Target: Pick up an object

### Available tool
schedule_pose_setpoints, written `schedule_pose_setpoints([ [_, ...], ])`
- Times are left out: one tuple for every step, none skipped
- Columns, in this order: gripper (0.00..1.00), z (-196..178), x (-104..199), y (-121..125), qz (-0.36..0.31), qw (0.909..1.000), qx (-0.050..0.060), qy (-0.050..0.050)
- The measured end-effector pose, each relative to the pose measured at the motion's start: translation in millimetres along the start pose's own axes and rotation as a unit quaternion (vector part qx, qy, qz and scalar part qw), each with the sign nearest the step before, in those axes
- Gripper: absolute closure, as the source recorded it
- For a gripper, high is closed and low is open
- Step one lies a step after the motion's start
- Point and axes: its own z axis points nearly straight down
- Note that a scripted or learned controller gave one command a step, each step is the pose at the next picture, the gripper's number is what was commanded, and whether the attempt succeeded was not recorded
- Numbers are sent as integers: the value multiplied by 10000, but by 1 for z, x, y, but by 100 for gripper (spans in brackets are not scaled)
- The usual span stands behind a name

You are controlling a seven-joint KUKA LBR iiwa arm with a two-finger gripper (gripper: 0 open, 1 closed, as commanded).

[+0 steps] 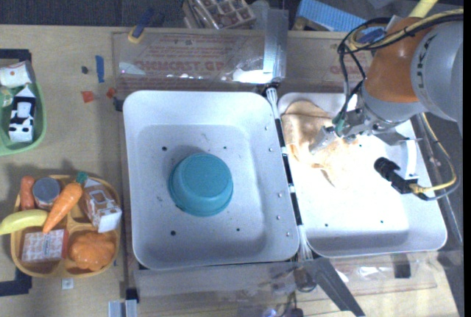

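Over the right bin [368,234], the claw [333,133] sits atop the tan cloth [303,128]; its spread I cannot tell.

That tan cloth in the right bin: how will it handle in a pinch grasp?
The cloth lies crumpled with folds, so probably floppy: it should drape and sag when lifted. It looks thin, likely light. The gripper may catch only one fold and drag the rest.

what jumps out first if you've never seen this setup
The teal bowl sits upside down, alone in the middle of the left bin. In the right bin, the grey arm with its orange band reaches down, its tool at a crumpled pale cloth near the bin's far left corner.
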Motion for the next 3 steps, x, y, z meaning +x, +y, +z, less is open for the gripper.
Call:
schedule_pose_setpoints([
  [0,13,-24,45,909,9958,61,18],
  [0,11,4,15,343,9994,10,4],
  [100,-1,3,16,350,9994,-14,1],
])
